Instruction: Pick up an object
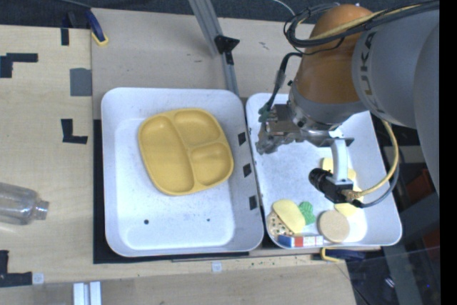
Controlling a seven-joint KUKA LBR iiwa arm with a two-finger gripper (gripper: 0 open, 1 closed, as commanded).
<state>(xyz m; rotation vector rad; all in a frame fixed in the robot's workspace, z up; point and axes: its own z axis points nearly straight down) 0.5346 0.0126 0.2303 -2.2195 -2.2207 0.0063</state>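
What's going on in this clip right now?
A grey KUKA arm reaches in from the right over the right bin, its tool low near the bin's upper left area. The small items sit clustered at that bin's near edge, apart from the tool. A yellow divided plate lies in the left bin. Nothing looks grasped yet.

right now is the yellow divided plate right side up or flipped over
Right side up. The yellow plate lies flat in the left bin with its three hollow compartments and raised dividers facing the camera.

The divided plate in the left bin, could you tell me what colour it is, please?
The divided plate is yellow; the camera view shows it.
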